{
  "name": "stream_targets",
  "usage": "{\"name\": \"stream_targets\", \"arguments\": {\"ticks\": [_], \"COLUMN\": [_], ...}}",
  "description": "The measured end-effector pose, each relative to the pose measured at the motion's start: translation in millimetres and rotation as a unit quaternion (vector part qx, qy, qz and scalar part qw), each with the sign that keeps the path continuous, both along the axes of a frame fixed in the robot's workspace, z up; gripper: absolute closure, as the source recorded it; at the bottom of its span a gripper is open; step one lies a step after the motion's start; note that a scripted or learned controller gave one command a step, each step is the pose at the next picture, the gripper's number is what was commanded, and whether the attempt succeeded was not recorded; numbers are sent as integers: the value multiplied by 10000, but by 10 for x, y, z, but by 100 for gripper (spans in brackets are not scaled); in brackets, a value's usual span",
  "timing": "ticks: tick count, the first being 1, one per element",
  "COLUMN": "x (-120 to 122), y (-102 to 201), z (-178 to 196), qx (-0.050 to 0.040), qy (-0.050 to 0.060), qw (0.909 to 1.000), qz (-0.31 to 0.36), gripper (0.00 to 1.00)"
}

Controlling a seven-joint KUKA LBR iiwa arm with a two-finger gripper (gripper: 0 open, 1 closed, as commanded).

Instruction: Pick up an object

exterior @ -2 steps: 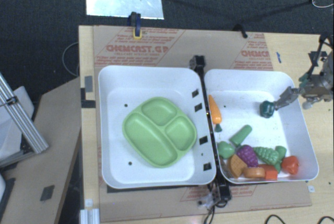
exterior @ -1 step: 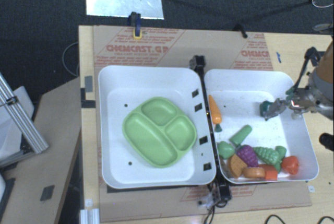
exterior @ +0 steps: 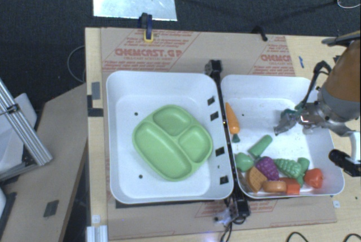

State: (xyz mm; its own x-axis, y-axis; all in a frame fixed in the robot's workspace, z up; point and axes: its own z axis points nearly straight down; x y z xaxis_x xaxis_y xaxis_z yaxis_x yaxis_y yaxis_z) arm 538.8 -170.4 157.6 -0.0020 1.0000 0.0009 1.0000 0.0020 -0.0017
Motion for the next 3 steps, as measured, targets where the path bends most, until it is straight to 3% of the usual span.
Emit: {"name": "stream_targets", "arguments": {"ticks": [1, 2, 3], "x": [43, 69, 86], "y": [-52, -56, -59], "z": [-598, -694, -579], "qx": [1, 0, -13], "qy": [3, -29, -64], "qw": [10000, 10000, 10000], "qz": [-6, -6, -5], "gripper": [0, 0, 100]}}
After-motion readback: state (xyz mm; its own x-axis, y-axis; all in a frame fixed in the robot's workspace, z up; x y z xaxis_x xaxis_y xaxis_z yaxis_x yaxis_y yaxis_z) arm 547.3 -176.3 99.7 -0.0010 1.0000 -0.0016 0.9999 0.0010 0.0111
